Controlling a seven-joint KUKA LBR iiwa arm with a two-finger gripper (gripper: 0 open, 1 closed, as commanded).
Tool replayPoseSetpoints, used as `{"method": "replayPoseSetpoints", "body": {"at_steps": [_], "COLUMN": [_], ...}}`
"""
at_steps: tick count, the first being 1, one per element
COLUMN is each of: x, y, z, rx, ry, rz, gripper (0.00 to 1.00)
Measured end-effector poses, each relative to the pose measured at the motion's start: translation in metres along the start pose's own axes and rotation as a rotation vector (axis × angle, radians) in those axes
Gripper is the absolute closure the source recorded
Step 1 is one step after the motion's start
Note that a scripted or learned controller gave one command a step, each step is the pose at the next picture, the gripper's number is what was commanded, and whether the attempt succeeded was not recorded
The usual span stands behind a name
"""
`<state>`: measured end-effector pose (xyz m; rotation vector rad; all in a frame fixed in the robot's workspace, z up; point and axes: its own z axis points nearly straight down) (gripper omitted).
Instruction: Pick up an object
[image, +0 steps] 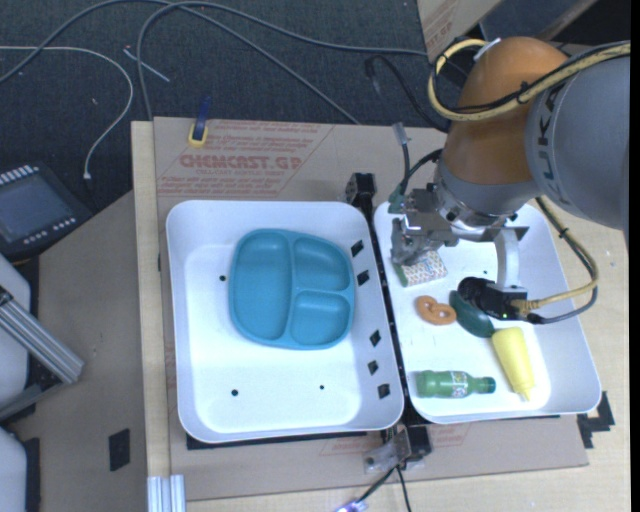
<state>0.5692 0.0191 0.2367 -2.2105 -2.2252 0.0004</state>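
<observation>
tool (412, 243): low in right bin (570, 390), over patterned packet (425, 267)
tool state: cannot tell
left bin (200, 400): blue plate (292, 288)

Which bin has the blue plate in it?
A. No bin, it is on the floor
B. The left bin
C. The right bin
B: the blue plate lies in the left bin, while the right bin holds the green bottle and other small things.
</observation>
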Motion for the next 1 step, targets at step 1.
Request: {"method": "replayPoseSetpoints", "body": {"at_steps": [1], "x": [0.0451], "y": [0.005], "z": [0.004], "rx": [-0.003], "ry": [-0.001], "rz": [0.001], "gripper": [1.0]}}
